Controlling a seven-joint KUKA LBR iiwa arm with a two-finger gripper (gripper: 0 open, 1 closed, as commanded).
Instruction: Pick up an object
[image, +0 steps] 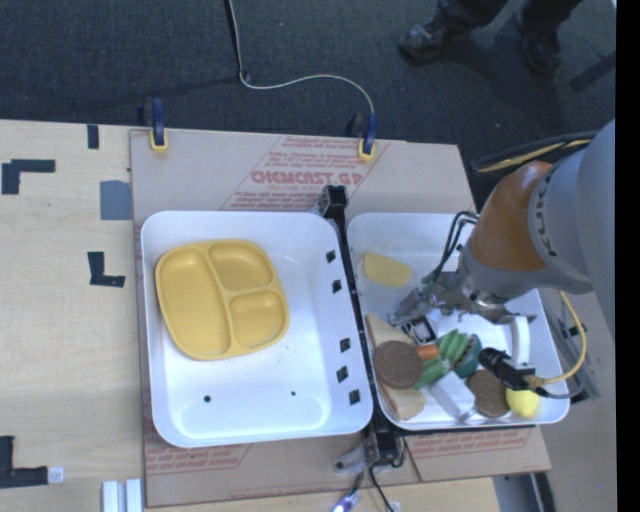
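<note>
The right bin (400, 232) has bare floor at its top, around a yellow piece (385, 269). Lower down, toy food (440, 372) lies crowded together. The gripper (418, 318) hangs low over this pile, and I cannot tell its grip. The left bin (310, 400) holds a yellow tray (220, 297). The arm (520, 235) hides the right bin's right side.

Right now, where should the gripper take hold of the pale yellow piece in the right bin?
Probably across the pale yellow piece, straight down from above. It lies flat and apart from the clutter nearer the camera, with bare bin floor around it; closing across its shorter width looks easiest.
</note>
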